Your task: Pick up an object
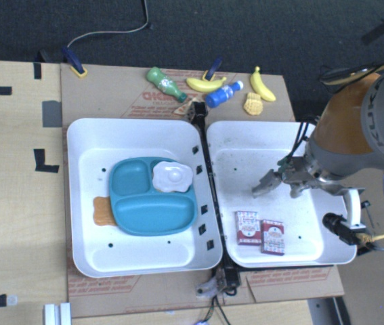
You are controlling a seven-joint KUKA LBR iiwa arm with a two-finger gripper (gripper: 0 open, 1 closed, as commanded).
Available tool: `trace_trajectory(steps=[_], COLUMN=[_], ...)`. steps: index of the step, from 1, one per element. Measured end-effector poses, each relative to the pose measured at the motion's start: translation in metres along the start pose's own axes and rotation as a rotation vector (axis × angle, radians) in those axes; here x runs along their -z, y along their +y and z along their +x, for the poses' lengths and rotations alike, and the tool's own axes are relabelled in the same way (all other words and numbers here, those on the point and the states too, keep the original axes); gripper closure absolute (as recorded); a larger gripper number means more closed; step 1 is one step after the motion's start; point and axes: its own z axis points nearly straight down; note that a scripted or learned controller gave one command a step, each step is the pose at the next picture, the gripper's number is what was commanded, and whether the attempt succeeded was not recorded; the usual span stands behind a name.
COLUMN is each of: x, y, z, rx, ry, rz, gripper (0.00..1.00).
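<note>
While the grey two-finger gripper [280, 184] hovers with fingers spread and nothing between them over the right shallow white bin [246, 135], two small red-and-white cartons [260, 233] lie flat side by side toward its 7 o'clock, apart from it.

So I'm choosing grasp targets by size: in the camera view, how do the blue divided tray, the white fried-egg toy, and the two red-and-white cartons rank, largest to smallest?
1. Blue divided tray, by far the largest.
2. White fried-egg toy.
3. The two cartons, left and right: they look about alike, so I won't rank them; each looks a little smaller than the egg.
</note>
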Motion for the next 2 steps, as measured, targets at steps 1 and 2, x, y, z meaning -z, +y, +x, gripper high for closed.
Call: trace_trajectory(steps=[1, 2], x=[-0.089, -0.054], y=[-0.034, 0.075], z=[0.011, 0.021], rx=[0.0, 0.0], ry=[0.001, -0.002], rz=[-0.01, -0.004], gripper=[0.0, 0.0])
